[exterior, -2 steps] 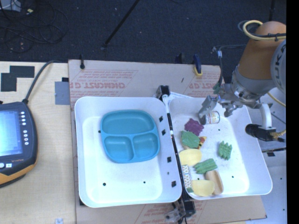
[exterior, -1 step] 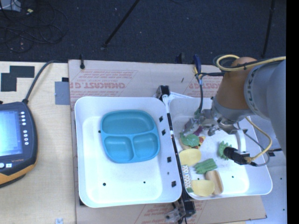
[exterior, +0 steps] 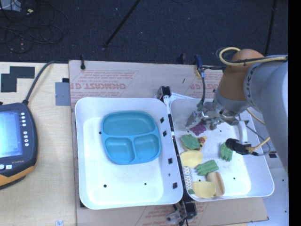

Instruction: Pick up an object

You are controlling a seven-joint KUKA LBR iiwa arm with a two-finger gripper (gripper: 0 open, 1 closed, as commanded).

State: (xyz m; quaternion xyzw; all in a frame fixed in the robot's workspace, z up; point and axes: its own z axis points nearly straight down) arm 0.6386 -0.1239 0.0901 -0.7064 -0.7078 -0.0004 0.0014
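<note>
A thick, rounded grey arm (exterior: 270, 95) is seen, its casing smooth and pale with a soft sheen. Above the wrist an orange band (exterior: 233, 81) is set, domed and glossy. A yellow cable (exterior: 228, 52) is looped over the top of that band, and a thinner yellowish cable is run along the lower side. At the wrist a small metal gripper (exterior: 203, 118) of grey and dark parts is mounted; finer details are blurred.
</note>
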